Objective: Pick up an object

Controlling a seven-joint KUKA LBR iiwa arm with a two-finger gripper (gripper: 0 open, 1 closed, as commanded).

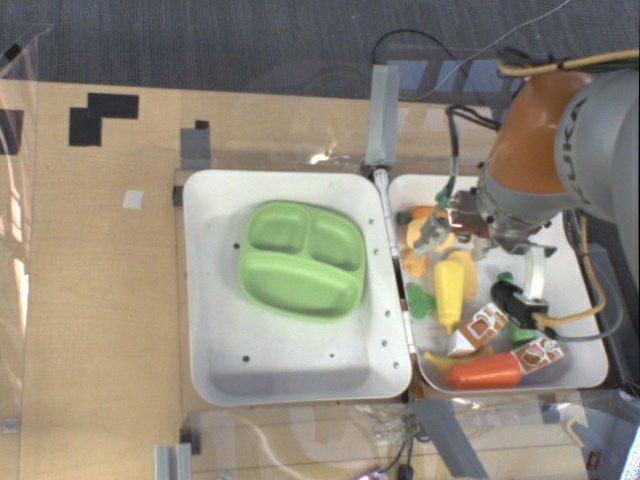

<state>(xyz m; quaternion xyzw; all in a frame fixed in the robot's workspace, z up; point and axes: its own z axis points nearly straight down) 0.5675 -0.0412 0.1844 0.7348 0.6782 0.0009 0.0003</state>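
Far left of the green plate [300, 258], the wooden worktop [100, 318] lies bare apart from some black marks [100, 116] up near its far edge. There is plenty of free room on that side.

The plate has three compartments and sits about midway in the left bin [205, 298]. White floor shows all round it, widest between the plate and the bin's near edge. The plate's right rim stops just short of the raised lip where the two bins meet.

Right of the plate, across that lip, the right bin [592, 360] is crowded. The toys lie in a heap:
- An orange piece [413, 263] and a green scrap [420, 306] lie nearest the plate, close against the lip.
- A yellow toy [450, 286] lies lengthwise just beyond them.
- A red-orange toy [485, 371] lies along the near wall.
- Two small printed boxes [485, 325] sit just beside the red-orange toy.

There is little bare floor between these pieces.

The hand [445, 230] hangs over the far end of the heap, right of the plate and just above the top of the yellow toy. I cannot tell from here whether it is open or closed, or whether it has hold of anything. The grey and orange arm [560, 148] fills the space farthest right of the plate.
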